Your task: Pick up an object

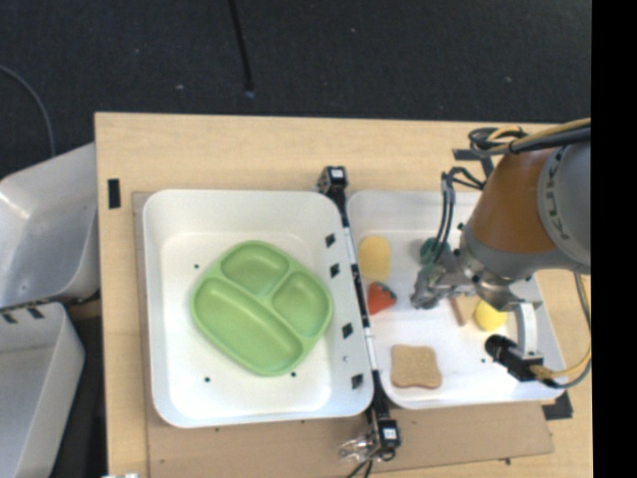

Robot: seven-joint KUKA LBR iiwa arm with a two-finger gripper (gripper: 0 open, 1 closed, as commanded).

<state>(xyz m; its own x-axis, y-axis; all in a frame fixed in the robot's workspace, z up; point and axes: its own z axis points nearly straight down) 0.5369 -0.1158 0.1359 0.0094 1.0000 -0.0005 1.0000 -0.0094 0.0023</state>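
Toast slice [415, 365] | long axis roughly left-right | gripper [430, 292] above

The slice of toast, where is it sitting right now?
The slice of toast lies in the right-hand bin, near its front edge, just below the red item and left of the gripper.

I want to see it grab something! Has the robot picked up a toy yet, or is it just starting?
Nothing looks picked up yet. The gripper is down in the right bin, close to the red piece, but I can't see anything between its fingers. The yellow piece and the toast lie on the bin floor. Grabbing and lifting are left to do.
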